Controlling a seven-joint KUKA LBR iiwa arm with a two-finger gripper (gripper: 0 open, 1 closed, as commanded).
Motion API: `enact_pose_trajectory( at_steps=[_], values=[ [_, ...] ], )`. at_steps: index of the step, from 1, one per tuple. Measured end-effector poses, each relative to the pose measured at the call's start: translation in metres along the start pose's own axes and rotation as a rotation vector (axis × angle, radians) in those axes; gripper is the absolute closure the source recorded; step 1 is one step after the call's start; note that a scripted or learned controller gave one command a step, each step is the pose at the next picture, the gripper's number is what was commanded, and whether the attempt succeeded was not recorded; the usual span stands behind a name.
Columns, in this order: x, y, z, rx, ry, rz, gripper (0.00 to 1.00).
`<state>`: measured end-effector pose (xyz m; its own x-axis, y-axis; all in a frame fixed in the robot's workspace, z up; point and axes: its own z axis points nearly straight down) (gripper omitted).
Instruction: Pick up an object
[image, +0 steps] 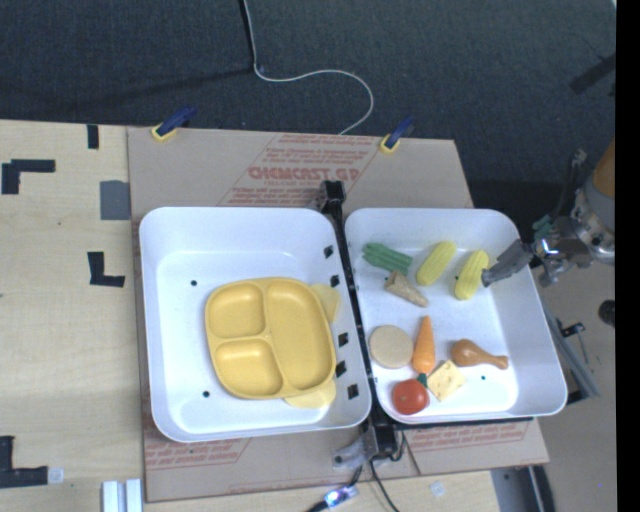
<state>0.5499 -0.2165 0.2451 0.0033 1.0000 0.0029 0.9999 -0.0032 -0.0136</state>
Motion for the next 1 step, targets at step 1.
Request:
enact_pose_trajectory(
  at_steps=[1],
  values=[
    [0.0006,0.0025,-0.0073,-0.012,-0.003,-0.004,0.00]
  ],
)
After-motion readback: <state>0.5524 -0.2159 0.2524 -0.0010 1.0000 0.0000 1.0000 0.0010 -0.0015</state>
